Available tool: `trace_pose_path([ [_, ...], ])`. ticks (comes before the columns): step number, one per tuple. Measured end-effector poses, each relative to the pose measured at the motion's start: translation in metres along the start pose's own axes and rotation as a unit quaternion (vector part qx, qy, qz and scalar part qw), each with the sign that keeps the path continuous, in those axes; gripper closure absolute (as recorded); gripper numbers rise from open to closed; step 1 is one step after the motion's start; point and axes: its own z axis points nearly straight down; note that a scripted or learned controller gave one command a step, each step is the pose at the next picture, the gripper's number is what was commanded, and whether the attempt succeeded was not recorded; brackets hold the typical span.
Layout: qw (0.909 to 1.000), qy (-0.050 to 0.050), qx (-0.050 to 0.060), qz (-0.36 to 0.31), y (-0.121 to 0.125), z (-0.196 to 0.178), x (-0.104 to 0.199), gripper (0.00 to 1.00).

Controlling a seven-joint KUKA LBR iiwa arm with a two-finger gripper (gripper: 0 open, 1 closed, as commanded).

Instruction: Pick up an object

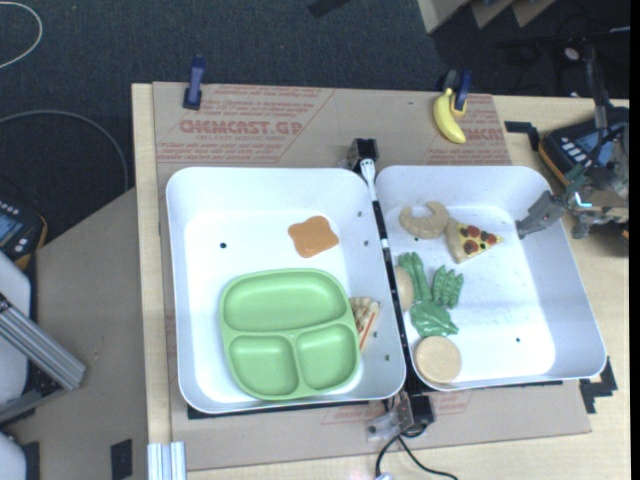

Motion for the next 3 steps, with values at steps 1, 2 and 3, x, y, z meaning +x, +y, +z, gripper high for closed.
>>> trace_pose_path([
  [1,1.0000,0.003,0.007,-0.003,0.001,0.134,0.058,0.00],
  [2,1.0000,0.003,0.001,-0.005,-0.043,0.067,0.161,0.00],
  [3,1.0000,0.001,-0.008,-0.002,-0.063,-0.065,0.182,0.00],
])
